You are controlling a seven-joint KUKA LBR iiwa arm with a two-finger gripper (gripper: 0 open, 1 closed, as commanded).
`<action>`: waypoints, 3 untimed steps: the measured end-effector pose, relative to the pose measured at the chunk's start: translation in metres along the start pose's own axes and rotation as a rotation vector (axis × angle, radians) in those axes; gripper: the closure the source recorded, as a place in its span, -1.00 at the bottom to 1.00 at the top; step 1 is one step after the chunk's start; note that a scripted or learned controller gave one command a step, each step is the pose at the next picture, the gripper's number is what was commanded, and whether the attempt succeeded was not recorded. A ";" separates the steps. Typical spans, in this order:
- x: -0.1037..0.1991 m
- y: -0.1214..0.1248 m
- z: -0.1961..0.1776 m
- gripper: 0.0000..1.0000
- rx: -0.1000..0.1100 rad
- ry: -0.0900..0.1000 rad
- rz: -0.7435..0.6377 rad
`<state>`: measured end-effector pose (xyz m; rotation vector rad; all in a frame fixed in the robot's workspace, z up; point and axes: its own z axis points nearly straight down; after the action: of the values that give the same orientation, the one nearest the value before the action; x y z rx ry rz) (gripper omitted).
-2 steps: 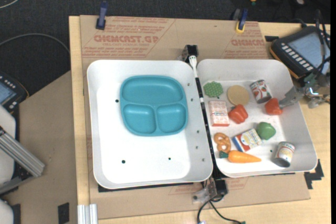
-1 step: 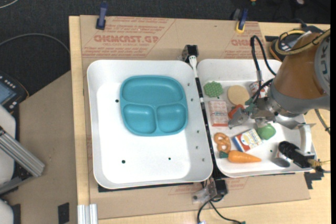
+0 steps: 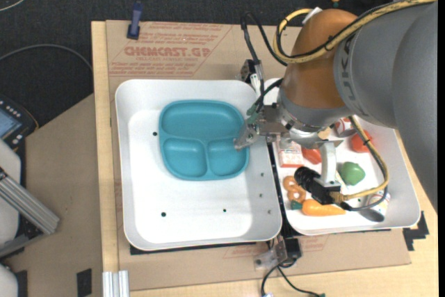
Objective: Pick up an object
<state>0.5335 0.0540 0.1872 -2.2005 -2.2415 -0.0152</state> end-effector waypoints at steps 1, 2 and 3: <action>-0.035 0.000 -0.092 -1.00 -0.005 -0.008 0.020; -0.033 -0.001 -0.096 1.00 0.003 -0.008 0.017; 0.040 -0.040 -0.185 1.00 -0.003 -0.003 0.009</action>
<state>0.4916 0.0916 0.3719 -2.2132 -2.2346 -0.0146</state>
